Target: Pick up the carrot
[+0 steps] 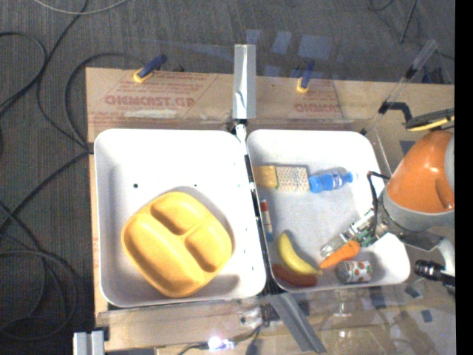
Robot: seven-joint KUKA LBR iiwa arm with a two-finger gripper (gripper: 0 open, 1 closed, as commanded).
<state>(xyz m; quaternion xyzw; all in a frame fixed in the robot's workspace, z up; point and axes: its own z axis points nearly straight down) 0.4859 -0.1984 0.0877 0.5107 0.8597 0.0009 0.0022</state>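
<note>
Sitting side by side on the bench, two shallow white bins hold everything of interest, and the carrot [341, 256] serves as the reference point for the rest. It lies in the right bin [310, 140], toward that bin's near right corner, its orange body running at a slant with the green top pointing up and to the right. The gripper [360, 234] is at that green end, touching or almost touching it, with the grey arm and its orange band [421, 180] rising just to the right of the carrot; the carrot's body lies on the bin floor and is not seen between the fingers, and how far they are spread cannot be made out. Just below and right of the carrot lies a small can [355, 271] with a red-spotted label, on its side. To the carrot's left is a yellow banana [293, 256], curved, with a dark red item [294, 278] under its lower end against the near wall. Above the carrot, near the far wall, a blue-labelled plastic bottle [329, 180] lies on its side, and left of that sits a flat tan and speckled packet [284, 177]. Well to the left of the carrot, the left bin [118, 154] contains a yellow divided plate [177, 242] with three compartments.
</note>
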